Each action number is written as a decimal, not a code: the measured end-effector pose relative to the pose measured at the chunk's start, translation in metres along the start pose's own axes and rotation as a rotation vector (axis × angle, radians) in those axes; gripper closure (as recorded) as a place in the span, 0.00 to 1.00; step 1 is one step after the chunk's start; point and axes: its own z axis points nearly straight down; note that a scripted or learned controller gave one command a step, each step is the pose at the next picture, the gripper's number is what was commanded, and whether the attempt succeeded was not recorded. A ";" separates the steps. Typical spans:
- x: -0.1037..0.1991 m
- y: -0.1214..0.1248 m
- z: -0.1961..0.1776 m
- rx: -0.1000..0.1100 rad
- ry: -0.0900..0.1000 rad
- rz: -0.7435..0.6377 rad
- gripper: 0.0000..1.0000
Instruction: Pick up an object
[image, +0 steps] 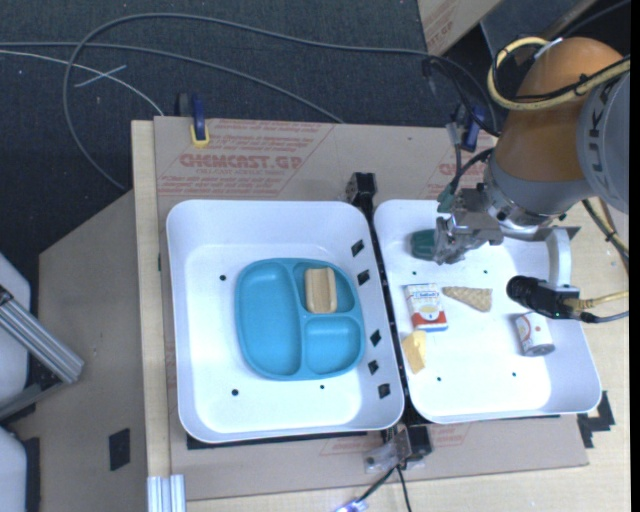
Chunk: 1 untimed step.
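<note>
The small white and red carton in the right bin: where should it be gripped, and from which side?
Grip the small white and red carton across its two long sides, coming straight down from above. It lies flat, apart from the tan wedge-shaped piece and the yellow block, so both long edges look free.

We see a tan surface (250, 160) printed with red lettering. Two shallow white bins rest on it side by side, left bin (200, 330) and right bin (490, 385), edges touching. A blue-and-yellow clamp (199, 118) grips its back edge.
</note>
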 end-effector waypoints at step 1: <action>0.058 0.010 -0.004 0.000 0.001 -0.001 1.00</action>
